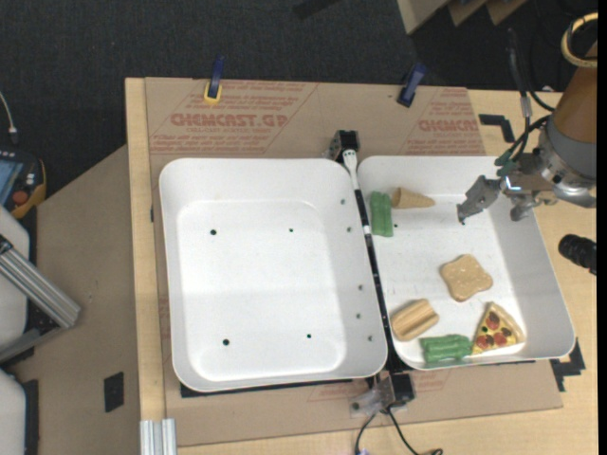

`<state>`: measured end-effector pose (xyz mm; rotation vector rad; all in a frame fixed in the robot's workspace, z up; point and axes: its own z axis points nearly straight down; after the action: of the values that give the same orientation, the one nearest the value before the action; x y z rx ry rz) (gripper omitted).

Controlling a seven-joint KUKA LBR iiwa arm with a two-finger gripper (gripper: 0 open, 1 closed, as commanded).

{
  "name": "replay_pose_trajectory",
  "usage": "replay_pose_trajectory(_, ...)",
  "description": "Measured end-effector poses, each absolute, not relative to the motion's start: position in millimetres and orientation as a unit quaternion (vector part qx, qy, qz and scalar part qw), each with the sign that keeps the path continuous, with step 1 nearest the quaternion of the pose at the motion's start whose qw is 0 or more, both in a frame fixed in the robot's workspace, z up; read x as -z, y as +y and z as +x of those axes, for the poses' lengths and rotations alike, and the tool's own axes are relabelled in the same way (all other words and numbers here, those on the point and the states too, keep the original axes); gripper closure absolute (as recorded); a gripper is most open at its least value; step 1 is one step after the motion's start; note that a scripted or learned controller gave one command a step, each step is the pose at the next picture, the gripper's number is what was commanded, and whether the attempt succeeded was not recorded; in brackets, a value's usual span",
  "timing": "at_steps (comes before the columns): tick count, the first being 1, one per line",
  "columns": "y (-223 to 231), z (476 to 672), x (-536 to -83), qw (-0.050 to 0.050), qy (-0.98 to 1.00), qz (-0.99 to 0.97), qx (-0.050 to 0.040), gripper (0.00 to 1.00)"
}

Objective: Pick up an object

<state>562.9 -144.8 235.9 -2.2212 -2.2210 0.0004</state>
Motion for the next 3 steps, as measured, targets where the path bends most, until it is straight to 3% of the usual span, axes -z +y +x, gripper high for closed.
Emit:
replay_pose_trajectory(1,-105.5,531.5,-119.6,0.002,-0.707,-0.707,0.0000,0.00)
replay_pose_trajectory(2,-129.3,518.2,-247.2,-0.001,-0.707,-0.708,-0.0001,0.00)
replay_pose_trajectory(3,-104.4,515.6,-391.4,-0.004,-0.708,-0.706,0.0021,0.00)
